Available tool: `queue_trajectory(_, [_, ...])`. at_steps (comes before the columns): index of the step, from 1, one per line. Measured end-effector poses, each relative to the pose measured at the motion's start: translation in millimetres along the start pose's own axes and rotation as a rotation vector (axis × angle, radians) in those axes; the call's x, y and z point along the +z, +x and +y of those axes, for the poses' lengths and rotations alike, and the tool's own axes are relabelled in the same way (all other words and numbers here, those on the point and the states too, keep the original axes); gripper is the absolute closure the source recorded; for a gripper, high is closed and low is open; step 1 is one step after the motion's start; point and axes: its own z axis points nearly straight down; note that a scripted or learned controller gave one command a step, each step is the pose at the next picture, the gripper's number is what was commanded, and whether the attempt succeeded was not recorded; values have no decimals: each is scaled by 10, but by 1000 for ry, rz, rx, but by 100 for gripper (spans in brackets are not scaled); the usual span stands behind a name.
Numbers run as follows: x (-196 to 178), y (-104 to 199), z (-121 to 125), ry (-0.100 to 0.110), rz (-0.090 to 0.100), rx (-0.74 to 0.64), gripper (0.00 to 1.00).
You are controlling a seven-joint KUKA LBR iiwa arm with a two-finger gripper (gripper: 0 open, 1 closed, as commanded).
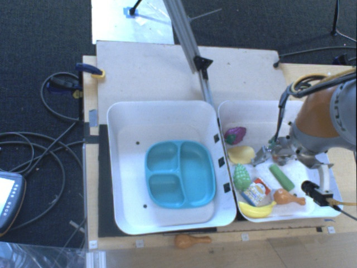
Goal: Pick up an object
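Two white bins: left bin (pixel 120 166) holds one blue tray (pixel 179 173); right bin (pixel 245 108) holds seven toy foods. Gripper (pixel 269 155), grip state indiscernible, just right of yellow lemon (pixel 240 153).

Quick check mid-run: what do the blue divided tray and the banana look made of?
The blue divided tray: likely moulded plastic, from its uniform colour and rounded compartment ridges, with a soft sheen. The banana: probably toy plastic, smooth and evenly bright yellow, though too small to be sure.
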Motion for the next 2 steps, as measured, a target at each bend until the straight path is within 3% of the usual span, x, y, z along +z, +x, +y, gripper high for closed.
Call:
queue_trajectory(1, [-134, -3, 17, -6, -1, 0, 100])
queue_trajectory(2, [-579, -50, 13, -9, -2, -1, 100])
